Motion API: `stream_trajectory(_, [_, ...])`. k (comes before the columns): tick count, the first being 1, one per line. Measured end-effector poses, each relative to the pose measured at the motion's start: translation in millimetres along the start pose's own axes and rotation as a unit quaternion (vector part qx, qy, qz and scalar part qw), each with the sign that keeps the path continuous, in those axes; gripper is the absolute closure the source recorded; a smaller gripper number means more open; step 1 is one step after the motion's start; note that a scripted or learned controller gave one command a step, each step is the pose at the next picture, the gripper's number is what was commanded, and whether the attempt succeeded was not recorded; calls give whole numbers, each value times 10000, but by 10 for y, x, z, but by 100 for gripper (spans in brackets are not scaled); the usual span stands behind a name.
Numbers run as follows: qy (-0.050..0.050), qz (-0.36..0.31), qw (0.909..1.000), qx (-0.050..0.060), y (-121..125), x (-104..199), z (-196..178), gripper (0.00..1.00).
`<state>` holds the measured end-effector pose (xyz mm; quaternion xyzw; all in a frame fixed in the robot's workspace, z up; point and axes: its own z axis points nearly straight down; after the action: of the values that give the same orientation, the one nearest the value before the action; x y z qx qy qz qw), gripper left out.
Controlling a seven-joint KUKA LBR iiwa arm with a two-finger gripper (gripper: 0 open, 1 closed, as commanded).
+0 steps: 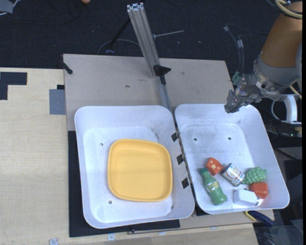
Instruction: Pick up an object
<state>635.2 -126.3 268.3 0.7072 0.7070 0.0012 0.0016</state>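
My gripper (233,105) hangs over the far edge of the right bin (219,131), with nothing seen in it. The small objects lie at that bin's near right corner, well apart from the gripper: a green bottle (213,187), a red piece with a star (213,165), a small can (233,174), a green bunch of grapes (255,175), a red tomato-like piece (259,189) and a white block (245,197).
The left bin (92,121) holds a yellow square plate (140,169). A metal post (148,34) slants up behind the two bins. Black clips (179,157) sit along the divide between the bins.
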Motion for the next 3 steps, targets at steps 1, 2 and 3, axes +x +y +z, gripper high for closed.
stream_trajectory(1, [7, -14, 10000, 23, -81, 422, 113, 100])
stream_trajectory(2, [6, -13, 10000, 23, -194, 826, 159, 100])
stream_trajectory(3, [9, -21, 10000, 23, -222, 1376, 140, 100])
